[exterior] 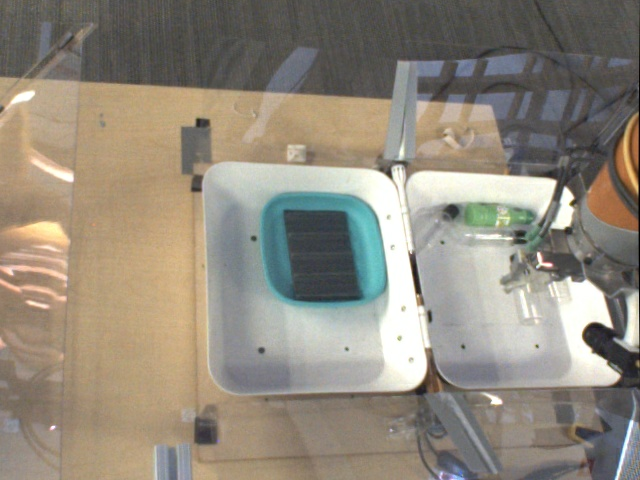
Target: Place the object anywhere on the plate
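Observation:
A teal square plate (pixel 372 258) with a dark ridged middle lies in the left bin (pixel 235 348). A green plastic bottle (pixel 495 215) lies on its side near the far wall of the right bin (pixel 480 363), with its dark cap pointing left. My gripper (pixel 526 286) hangs over the right part of the right bin, a little nearer the camera than the bottle and to its right. It is apart from the bottle. The grey arm with its orange band (pixel 610 193) comes in from the right edge.
A raised rim (pixel 408 268) separates the two bins. A metal post (pixel 401 108) stands behind their joint. Dark cables (pixel 560 98) run across the bench at the back right. Small clamps (pixel 198 148) sit by the left bin's corners.

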`<state>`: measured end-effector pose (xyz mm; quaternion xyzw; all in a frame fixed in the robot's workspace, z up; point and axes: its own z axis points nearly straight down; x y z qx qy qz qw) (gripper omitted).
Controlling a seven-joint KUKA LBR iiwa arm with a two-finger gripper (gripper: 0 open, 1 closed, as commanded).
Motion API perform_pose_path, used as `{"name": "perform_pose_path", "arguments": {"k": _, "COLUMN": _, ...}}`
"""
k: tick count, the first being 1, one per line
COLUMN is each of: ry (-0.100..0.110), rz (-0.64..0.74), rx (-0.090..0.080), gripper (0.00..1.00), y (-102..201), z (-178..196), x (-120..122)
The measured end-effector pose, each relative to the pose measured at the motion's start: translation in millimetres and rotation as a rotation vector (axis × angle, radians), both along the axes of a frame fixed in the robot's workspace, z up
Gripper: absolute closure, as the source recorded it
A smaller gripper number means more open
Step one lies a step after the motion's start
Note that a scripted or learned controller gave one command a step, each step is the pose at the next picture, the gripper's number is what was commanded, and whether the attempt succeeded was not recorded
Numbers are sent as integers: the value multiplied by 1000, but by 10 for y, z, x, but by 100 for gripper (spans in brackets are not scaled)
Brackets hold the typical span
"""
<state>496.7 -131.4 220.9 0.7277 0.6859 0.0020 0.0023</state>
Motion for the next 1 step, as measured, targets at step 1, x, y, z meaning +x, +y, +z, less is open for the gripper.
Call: {"name": "perform_pose_path", "arguments": {"k": 1, "ry": 0, "rz": 0, "rx": 0, "gripper": 0, "y": -1, "z": 0, "x": 0}}
